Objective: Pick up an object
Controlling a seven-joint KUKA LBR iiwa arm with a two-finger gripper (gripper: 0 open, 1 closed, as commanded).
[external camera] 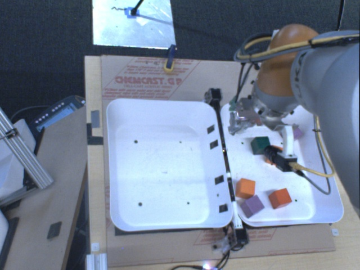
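Nearest us in the right bin (329,210), we see a purple block (252,205) at six o'clock between two orange blocks (245,188) (280,198). Farther, at twelve o'clock from them, a dark green block (260,145) lies free below the gripper (243,120); whether its jaws are apart or closed, we cannot tell.

The arm (329,66) was a thick, smooth grey cylinder with a rounded orange band (281,61) above the wrist. Yellow and black cables looped over the orange part, and a yellow cable trailed down along its side. The end effector (243,118) was bare silvery metal, small and angular beneath a grey wrist flange.
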